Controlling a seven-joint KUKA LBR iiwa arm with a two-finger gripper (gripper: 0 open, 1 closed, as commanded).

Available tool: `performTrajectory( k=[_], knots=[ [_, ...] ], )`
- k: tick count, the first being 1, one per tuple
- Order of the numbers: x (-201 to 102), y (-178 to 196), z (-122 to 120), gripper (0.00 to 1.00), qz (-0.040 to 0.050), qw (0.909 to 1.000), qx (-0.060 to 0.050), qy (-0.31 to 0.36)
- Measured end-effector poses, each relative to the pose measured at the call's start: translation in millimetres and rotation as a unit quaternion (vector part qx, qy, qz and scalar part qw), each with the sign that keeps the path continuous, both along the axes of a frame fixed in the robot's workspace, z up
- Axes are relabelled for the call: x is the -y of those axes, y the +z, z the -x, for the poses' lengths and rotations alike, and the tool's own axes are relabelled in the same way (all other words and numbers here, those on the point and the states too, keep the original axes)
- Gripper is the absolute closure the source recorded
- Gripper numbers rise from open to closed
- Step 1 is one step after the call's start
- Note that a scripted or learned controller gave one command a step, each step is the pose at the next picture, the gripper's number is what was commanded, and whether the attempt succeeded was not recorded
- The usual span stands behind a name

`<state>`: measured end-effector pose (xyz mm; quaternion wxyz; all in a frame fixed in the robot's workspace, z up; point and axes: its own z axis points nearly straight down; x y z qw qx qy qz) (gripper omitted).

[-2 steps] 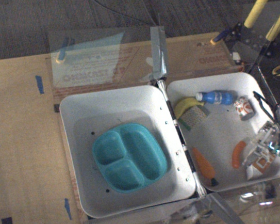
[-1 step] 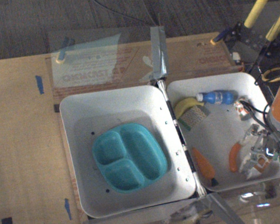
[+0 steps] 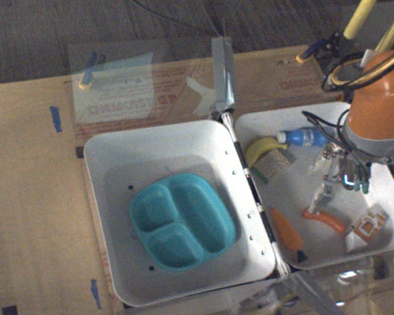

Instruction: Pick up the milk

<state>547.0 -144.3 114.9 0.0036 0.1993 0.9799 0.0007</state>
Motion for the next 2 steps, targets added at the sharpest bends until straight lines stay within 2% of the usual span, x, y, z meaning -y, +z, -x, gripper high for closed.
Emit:
performTrajectory(
  k=[1,2],
  knots=[
    [17.2,-15.4,-80.1,0.00,-0.0002,0.9963,-0.002,0.086],
    [62.2,54.1,-112.1,0.00,0.0017,0.9915,0.002,0.130]
  ],
)
